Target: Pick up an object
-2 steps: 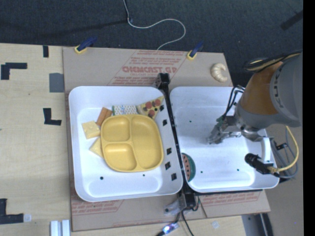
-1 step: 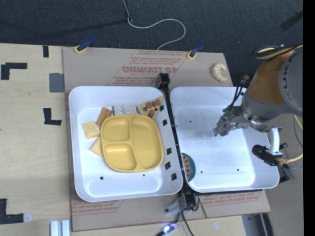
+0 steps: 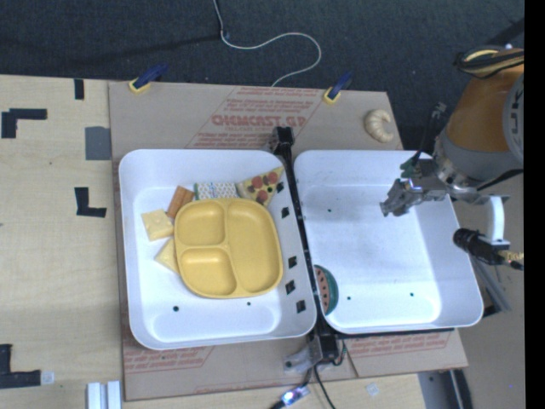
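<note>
My fingers (image 3: 398, 198): over right bin (image 3: 443, 309), opening indiscernible, nothing visibly held | Targets: yellow divided plate (image 3: 228, 247), small pieces in left bin (image 3: 136, 228), well apart | Risk: closing here grasps nothing; plate likely too wide.

The yellow plate (image 3: 228, 247) covers most of the small pieces (image 3: 170, 228) in the left bin's (image 3: 136, 313) far half.

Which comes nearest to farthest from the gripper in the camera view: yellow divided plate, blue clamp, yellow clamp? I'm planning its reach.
From the gripper:
1. Blue clamp, up-left on the cardboard's far edge.
2. Yellow divided plate, in the left bin.
3. Yellow clamp, far left corner.
</note>
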`<move>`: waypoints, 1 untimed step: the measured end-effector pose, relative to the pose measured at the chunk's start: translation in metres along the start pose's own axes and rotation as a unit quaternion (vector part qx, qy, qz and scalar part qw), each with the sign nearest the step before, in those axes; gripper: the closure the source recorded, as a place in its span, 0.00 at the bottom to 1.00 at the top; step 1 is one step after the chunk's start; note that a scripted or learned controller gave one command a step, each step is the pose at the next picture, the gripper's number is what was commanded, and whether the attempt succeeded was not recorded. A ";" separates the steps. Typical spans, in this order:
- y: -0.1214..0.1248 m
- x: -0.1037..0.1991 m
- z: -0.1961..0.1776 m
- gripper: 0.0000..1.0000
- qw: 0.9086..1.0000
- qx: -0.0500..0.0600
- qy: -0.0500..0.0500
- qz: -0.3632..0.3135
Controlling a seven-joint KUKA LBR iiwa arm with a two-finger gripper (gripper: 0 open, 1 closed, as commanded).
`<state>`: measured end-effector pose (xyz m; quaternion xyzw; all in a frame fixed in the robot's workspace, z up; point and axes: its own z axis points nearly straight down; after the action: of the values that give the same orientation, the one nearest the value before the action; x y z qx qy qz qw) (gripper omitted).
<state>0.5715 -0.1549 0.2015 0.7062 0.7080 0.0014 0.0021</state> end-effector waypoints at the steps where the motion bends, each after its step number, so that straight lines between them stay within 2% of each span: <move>1: 0.001 0.001 -0.024 1.00 1.000 0.002 0.001 0.000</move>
<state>0.5722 -0.1541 0.2256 0.7063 0.7079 0.0005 0.0004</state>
